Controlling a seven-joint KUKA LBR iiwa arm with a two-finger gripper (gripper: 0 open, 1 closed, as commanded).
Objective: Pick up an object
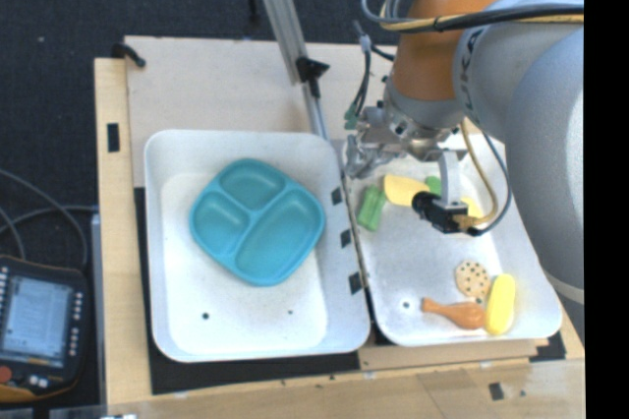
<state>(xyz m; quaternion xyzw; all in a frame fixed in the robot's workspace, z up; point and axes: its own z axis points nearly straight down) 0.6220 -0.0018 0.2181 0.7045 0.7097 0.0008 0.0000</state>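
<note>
Dark carpet surrounds the wooden bench [216, 83] holding two white bins [177, 329]; the gripper's [362, 161] grip is unclear.

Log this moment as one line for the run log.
arm: over right bin | gripper: above green piece, holding nothing seen | left bin: blue divided plate | task: not yet picked
</note>
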